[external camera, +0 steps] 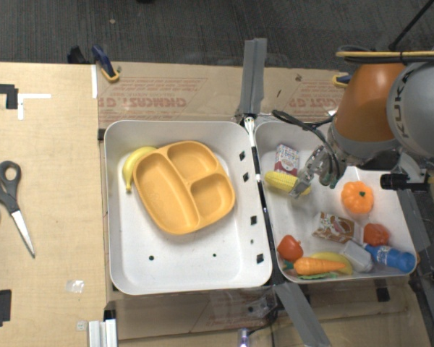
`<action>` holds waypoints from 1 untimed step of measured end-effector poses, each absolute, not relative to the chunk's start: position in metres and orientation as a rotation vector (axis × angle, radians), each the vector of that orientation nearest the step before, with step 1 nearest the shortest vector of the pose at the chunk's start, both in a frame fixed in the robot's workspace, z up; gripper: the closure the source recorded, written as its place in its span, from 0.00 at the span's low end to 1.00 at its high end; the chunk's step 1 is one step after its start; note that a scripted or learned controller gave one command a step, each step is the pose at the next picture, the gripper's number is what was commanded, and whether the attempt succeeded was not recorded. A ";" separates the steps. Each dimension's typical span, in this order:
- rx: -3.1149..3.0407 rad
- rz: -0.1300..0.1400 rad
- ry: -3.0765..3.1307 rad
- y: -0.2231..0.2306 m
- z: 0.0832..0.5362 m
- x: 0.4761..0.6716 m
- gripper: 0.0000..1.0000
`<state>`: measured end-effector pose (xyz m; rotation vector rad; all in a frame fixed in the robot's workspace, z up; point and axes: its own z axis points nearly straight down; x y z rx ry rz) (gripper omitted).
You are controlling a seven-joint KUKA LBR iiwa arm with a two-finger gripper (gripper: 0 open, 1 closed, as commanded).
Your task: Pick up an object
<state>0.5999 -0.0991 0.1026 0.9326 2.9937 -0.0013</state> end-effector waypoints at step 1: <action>1.162 -0.001 2.916 -0.050 0.250 0.617 1.00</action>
